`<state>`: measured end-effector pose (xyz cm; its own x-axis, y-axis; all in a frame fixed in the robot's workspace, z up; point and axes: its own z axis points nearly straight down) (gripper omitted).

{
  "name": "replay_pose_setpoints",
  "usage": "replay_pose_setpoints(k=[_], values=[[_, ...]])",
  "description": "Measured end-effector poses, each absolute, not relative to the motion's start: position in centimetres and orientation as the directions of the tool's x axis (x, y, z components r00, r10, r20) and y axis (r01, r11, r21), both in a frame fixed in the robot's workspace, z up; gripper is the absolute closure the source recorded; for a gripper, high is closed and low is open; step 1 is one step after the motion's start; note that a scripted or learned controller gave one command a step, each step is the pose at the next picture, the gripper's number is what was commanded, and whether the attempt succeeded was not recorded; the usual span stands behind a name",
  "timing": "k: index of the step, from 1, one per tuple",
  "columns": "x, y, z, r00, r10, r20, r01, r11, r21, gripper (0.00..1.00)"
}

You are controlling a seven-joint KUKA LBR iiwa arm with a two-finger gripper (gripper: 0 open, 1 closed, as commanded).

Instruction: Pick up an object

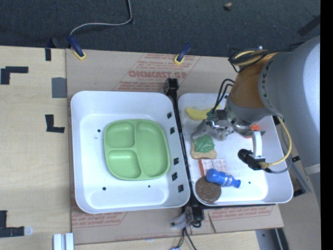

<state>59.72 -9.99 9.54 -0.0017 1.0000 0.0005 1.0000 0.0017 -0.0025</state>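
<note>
Arm reaching into the right bin, above a cluster of small objects.

In the camera view, the grey arm with its orange band is coming in from the right and bending down over the right bin (270, 194), its gripper (217, 123) hanging over the bin's upper left part; whether the fingers are open or closed cannot be told, and nothing is visibly between them. Just below the gripper, a green sponge-like piece (204, 142) is lying on a tan slice of toast (203, 153). A yellow banana (196, 113) is lying at the bin's upper left, near the gripper. Lower down, a red and white packet (213, 165), a glossy blue bottle (222, 178) on its side and a round brown cookie (208, 191) are sitting close together. The left bin (86, 139) is holding a smooth, pale green divided plate (137, 149) with three compartments.
</note>
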Motion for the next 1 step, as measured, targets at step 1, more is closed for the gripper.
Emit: replay_pose_setpoints(k=[1], values=[[64.84, -9.35, 8.59, -0.002, 1.000, -0.001, 1.000, 0.002, 0.003, 0.00]])
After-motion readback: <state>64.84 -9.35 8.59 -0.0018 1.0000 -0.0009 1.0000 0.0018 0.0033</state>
